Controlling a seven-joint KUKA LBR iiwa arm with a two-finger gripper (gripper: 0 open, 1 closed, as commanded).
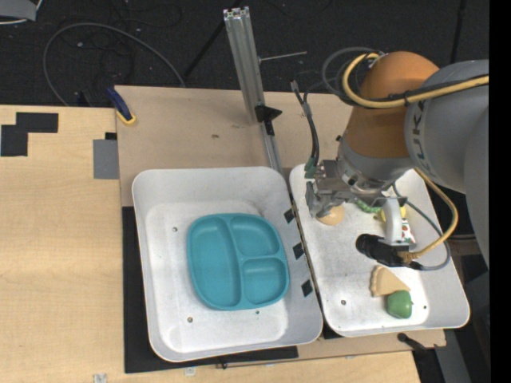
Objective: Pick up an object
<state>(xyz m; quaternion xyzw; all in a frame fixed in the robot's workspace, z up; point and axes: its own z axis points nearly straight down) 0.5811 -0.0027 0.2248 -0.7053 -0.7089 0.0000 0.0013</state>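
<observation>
My gripper (322,203) is low over the far left part of the right bin (343,282). A pale beige rounded object (332,215) lies right under it, partly hidden by the gripper body. I cannot tell whether the gripper touches it. Further toward the front of that bin lie a tan wedge-shaped piece (384,278) and a green rounded object (398,305), touching each other. A small green thing (366,207) peeks out beneath the wrist.
The left bin (160,214) holds a teal divided plate (237,260) near its middle. A metal post (246,62) rises behind the bins. The arm's grey and orange bulk (391,110) covers the right bin's far end.
</observation>
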